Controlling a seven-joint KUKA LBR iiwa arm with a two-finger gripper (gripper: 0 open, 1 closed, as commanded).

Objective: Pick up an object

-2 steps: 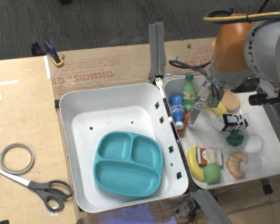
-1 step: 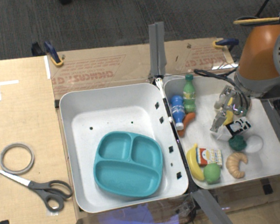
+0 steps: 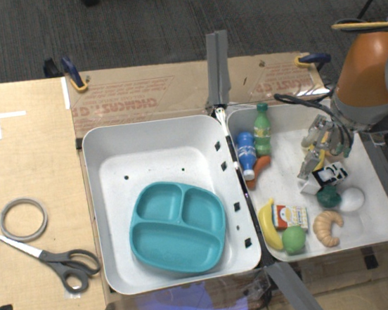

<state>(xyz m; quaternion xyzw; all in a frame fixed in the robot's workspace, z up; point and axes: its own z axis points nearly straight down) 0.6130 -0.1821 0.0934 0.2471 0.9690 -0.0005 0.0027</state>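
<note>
1. Gripper (image 3: 320, 159) first: it hangs low over the right bin (image 3: 378, 183), at about two o'clock from that bin's middle, under the grey arm (image 3: 369, 85) with its orange band. Its metal parts and cables overlap from this slanted view, so I cannot tell how wide it stands, and nothing can be seen caught in it.
2. Left bin (image 3: 107, 197): it bears a teal divided plate (image 3: 178, 226) at its six o'clock side, well apart from the tool.
3. Scissors (image 3: 55, 260) and a roll of tape (image 3: 23, 218) lie on the bench at nine o'clock of the left bin, out of play.
4. Banana (image 3: 267, 224): it lies along the right bin's left wall at about seven o'clock, its long axis running twelve to six, beside a small red-and-white carton (image 3: 289, 216) and a green ball (image 3: 294, 240).
5. Two bottles, one green (image 3: 261, 129) and one blue (image 3: 246, 151), rest at eleven o'clock of that bin, long axes near upright in the view.
6. Croissant (image 3: 329, 227): it sits at six o'clock of the tool.
7. Dark green ball (image 3: 329, 197) and white ball (image 3: 353, 198): these look the nearest candidates, just beside each other at about six o'clock of the tool. I judge that a short drop toward six o'clock would put the tool over the green one.
</note>
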